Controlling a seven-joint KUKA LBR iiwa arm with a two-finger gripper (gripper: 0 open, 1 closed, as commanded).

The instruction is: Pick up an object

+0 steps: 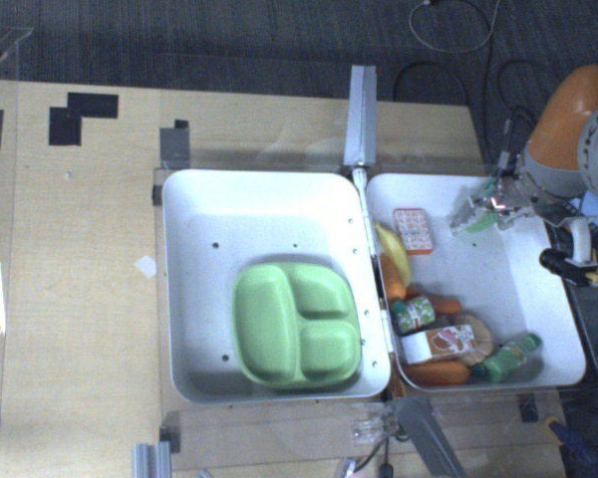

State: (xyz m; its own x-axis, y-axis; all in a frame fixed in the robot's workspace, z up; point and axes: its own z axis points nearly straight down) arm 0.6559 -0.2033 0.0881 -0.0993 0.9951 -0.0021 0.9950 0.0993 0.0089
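White plastic walls frame the right bin (pixel 538 297), and that is where your pickable things lie. You find them crowded along its left and lower sides: a yellow banana (pixel 395 252) against the divider at about nine o'clock of the bin, a small red-patterned card (pixel 413 231) just beside it toward eleven o'clock, a green can (pixel 414 315) below them, a white-labelled packet (pixel 448 343) and an orange carrot-like piece (pixel 437 372) at six o'clock, and a green bottle (pixel 506 358) near five o'clock.

Your gripper (pixel 483 212) hangs over the bin's upper right, around one o'clock, well apart from all of these. Nothing sits between its fingers; how wide they stand I cannot tell, as the tips blur against the bin floor.

To do this step well, I judge you should choose an item with free space round it. The card lies flat and alone but offers little to pinch. The green bottle looks the better target: rounded and at the heap's edge. Move toward five o'clock, line the fingers across its narrow width, and descend straight, keeping clear of the bin wall.

The left bin (pixel 194 227) holds a green divided tray (pixel 297 321); leave it.
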